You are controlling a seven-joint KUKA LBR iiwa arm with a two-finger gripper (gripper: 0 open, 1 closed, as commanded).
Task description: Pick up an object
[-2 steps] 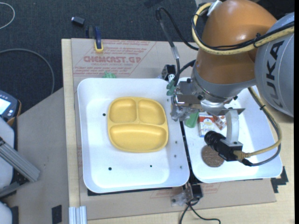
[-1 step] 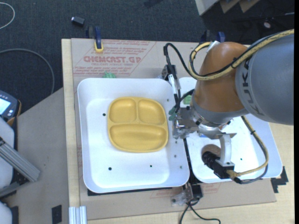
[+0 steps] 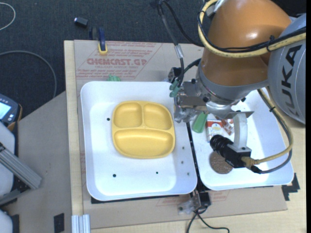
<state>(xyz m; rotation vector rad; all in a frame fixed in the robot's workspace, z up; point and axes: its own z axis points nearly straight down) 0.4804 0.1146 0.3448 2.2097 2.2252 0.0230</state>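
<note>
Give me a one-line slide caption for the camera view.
KUKA arm reaches over the right bin beside a yellow divided plate in the left bin.

The divided plate [image 3: 143, 129] is plain yellow, inside a white bin [image 3: 92, 130]. The second bin [image 3: 277, 169] is white too. In it lie a brown round disc [image 3: 219, 164], a green object [image 3: 198, 123] and a red-and-white packet [image 3: 219, 126]. The arm [image 3: 243, 38] has an orange band and grey body.

Dark carpet [image 3: 39, 28] is covering the floor around the bench [image 3: 77, 130]. Thin cables [image 3: 46, 57] are lying looped on it, and a brown printed board [image 3: 126, 57] is topping the bench.
</note>
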